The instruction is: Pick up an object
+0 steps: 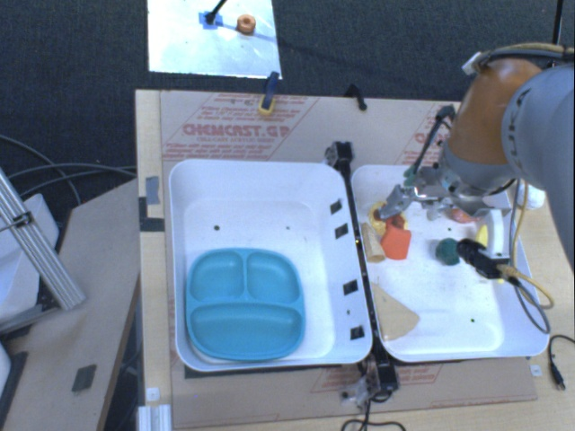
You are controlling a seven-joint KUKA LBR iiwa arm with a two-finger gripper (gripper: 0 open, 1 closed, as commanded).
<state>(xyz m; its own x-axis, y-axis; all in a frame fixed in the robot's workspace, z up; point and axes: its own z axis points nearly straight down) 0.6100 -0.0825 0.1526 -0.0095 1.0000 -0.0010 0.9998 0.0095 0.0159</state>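
Bearing a printed cardboard sheet [235, 126] across the table [146, 133], with two shallow white bins sitting directly on it, touching side by side: left bin [269, 180] and right bin [449, 338]. Lying near the sheet's far edge, a small yellow-and-blue object [269, 96].

The grey arm [530, 106] reaches in over the right bin [449, 330], its orange band [485, 106] above the wrist. The gripper [395, 206] hangs low over that bin's upper left part, near its left wall.
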